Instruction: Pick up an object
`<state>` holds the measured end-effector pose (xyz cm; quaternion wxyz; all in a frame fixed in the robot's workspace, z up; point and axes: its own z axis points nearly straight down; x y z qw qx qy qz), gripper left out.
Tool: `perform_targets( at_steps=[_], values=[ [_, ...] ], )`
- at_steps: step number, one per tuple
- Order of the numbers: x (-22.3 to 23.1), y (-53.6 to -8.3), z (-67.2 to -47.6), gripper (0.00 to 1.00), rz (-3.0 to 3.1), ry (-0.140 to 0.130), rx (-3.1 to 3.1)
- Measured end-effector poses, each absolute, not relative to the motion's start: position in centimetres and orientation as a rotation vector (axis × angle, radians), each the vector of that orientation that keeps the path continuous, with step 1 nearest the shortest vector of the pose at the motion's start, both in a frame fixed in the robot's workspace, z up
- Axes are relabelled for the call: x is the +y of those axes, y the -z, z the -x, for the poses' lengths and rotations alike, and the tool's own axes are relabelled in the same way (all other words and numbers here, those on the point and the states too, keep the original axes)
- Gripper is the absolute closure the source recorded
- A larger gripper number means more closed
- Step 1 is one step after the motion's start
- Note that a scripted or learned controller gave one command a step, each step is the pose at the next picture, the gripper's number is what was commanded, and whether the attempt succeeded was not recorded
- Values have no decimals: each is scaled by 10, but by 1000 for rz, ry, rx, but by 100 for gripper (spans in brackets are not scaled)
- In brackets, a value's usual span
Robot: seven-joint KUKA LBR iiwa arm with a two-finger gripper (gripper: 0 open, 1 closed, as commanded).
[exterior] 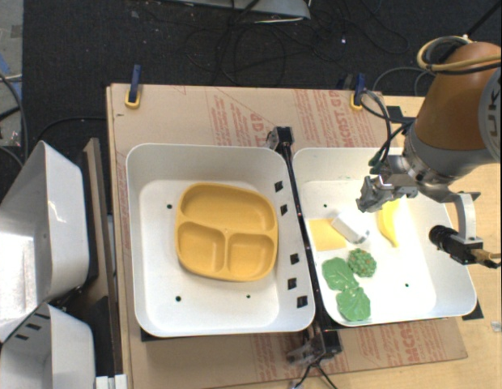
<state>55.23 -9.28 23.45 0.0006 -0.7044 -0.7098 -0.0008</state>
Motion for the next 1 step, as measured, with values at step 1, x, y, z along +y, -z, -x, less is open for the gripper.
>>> perform_targets(
  at_steps=[1],
  values=[
    [-30, -229, -541, 100, 2209, 0, -2229]
  ],
)
